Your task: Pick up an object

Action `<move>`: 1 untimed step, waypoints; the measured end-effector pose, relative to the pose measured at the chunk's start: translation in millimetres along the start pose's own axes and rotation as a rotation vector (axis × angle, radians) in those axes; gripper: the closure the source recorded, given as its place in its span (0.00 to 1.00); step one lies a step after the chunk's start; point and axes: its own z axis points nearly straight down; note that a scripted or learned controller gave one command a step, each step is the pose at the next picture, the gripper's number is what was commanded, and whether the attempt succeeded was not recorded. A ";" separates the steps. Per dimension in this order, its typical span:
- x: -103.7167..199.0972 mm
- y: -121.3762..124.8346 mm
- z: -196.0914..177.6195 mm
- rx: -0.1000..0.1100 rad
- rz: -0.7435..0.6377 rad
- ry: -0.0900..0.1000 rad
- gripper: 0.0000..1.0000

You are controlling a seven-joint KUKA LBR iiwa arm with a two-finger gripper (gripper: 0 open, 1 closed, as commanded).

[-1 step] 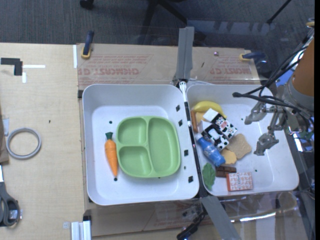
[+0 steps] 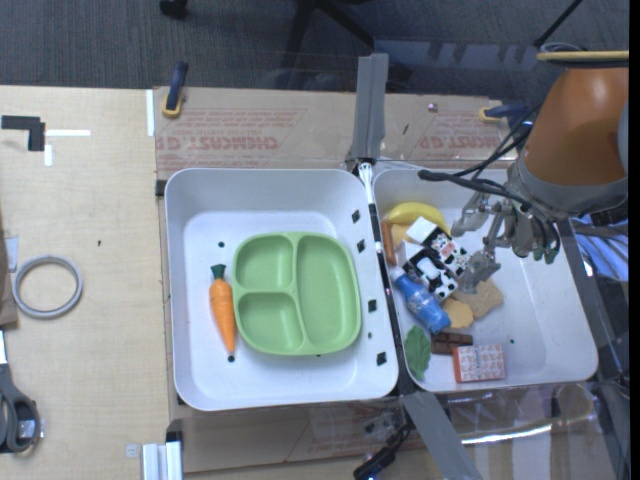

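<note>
— Starting at the bottom of the frame, what do you see on the table (image 2: 80, 388)?

— Scissors (image 2: 18, 420) at the lower left edge, and a grey tape ring (image 2: 44, 286) a bit above them. Then the two white bins. The left bin (image 2: 185, 298) holds a green divided tray (image 2: 297, 293) in its middle, with a toy carrot (image 2: 223, 310) lying just beside the tray's left edge, leaf end toward the top.

— And the right bin (image 2: 560, 338)?

— That's where the clutter is, all packed toward its left side. Lowest is a small red-and-white box (image 2: 479, 362), with a green leaf (image 2: 418, 351) to its left and a dark brown bar (image 2: 450, 340) between them. Above those, a blue bottle (image 2: 421, 302) lies at a slant, touching a tan cookie-like piece (image 2: 478, 301). Higher still, a black-and-white cow toy (image 2: 441, 262), and a yellow banana (image 2: 414, 214) at the top of the heap.

— Where's the arm?

— Coming in from the right, orange band (image 2: 580, 128) at the upper right of the frame. The end effector (image 2: 490, 253) hangs over the right bin, just right of the cow toy and above the tan piece. Its fingers look spread apart, and I see nothing between them.

— Anything farther back?

— Cardboard (image 2: 260, 133) behind the bins, a clamp (image 2: 176, 90) on its upper left corner, and a chair base (image 2: 300, 3) on the carpet at the top.
</note>
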 end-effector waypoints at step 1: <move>23.6 -23.4 69.6 -0.001 0.211 -0.024 0.00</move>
